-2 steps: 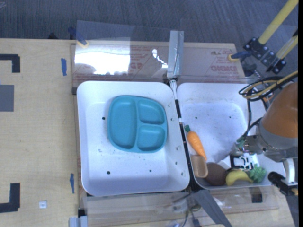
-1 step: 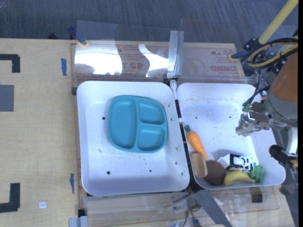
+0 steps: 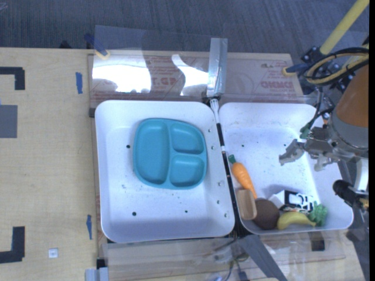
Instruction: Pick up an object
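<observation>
Toy food items are gathered in the lower part of the right bin (image 3: 258,122), in the lower right of the frame. A toy carrot (image 3: 242,177) is seen lying at a slant near the bin's left wall, its green top pointing toward the upper left. Just below it, a tan wooden piece (image 3: 246,204) is found touching a dark brown rounded object (image 3: 267,213). A yellow banana (image 3: 295,219) is placed along the bottom wall, with a green leafy toy (image 3: 319,213) at its right end and a black-and-white item (image 3: 296,200) just above it.

The gripper (image 3: 306,154) is positioned over the right bin's upper right area, well apart from the toys, and nothing is seen between its fingers; whether they are spread or closed cannot be told. The grey arm (image 3: 351,113) with its orange band enters from the right edge.

In the left bin (image 3: 111,174), a blue divided plate (image 3: 170,153) is set near the centre.
</observation>
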You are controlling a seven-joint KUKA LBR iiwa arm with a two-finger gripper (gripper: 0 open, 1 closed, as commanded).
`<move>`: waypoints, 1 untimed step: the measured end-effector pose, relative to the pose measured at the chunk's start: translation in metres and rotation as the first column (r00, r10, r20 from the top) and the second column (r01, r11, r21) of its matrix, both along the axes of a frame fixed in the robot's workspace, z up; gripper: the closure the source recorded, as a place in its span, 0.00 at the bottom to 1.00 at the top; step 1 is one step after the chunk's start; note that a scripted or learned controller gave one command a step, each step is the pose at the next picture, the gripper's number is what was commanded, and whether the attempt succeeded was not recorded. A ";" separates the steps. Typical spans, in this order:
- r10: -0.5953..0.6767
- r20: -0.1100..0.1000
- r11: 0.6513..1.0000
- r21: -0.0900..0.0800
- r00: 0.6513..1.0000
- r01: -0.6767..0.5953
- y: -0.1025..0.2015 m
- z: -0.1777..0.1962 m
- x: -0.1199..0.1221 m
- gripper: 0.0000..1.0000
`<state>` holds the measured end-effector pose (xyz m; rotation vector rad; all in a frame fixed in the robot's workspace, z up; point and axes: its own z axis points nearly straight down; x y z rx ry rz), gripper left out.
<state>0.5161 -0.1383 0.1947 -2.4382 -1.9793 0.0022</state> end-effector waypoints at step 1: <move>-0.002 0.006 1.000 0.000 1.000 0.002 -0.018 -0.108 -0.021 0.00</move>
